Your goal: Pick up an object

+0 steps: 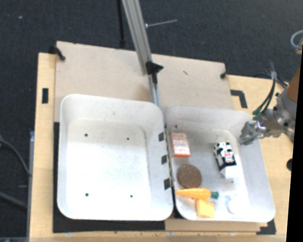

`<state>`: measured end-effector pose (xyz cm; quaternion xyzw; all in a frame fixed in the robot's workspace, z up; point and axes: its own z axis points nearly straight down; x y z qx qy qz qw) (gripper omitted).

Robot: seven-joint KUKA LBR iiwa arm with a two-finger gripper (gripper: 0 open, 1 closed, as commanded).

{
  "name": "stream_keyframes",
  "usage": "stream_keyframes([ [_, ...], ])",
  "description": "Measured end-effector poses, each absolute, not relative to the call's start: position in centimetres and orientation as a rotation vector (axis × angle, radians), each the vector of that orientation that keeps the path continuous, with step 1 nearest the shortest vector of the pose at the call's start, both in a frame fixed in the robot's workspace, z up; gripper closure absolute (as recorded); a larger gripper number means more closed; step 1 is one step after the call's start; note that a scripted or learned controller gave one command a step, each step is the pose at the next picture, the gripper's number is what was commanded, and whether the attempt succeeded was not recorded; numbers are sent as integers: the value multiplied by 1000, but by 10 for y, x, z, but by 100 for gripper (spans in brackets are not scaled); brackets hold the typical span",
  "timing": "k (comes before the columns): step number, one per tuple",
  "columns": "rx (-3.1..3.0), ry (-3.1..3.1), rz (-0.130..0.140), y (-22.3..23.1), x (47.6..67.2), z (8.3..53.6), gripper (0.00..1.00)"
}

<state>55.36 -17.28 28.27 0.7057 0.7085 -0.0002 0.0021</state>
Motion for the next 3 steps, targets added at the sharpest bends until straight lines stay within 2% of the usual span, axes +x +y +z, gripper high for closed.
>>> stream_keyframes([
  [2, 2212, 2227, 3, -82, 589, 288, 100],
  [3, 2212, 2227, 3, -25, 612, 280, 100],
])
